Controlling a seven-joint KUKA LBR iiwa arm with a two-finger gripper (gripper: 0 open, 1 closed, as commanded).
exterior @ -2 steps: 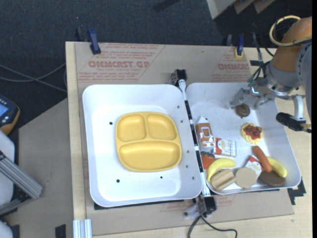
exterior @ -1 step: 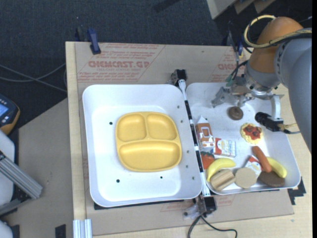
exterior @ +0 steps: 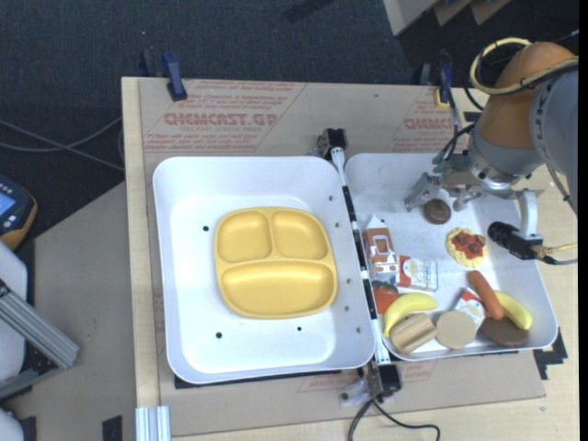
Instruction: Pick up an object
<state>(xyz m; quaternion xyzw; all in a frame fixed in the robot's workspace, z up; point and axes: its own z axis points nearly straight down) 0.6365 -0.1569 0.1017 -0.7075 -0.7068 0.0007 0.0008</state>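
My gripper (exterior: 443, 197) hangs low over the back of the right bin (exterior: 390, 177), its grey fingers spread apart. A small brown round piece (exterior: 436, 212) lies on the bin floor just in front of and under the fingertips; nothing sits between the fingers. Other items in this bin are a small pizza disc (exterior: 467, 244), a red and white carton (exterior: 379, 249), a flat packet (exterior: 419, 272), a banana (exterior: 409, 303), a bread roll (exterior: 412, 333), a tan cookie (exterior: 453, 329), a brown cookie (exterior: 503, 331) and a sausage (exterior: 484, 294).
The left bin (exterior: 184, 200) holds a yellow divided plate (exterior: 274, 262). The grey arm with its orange band (exterior: 528, 72) comes in over the right bin's back right corner. A black fitting (exterior: 513, 239) on the arm hangs near the pizza disc.
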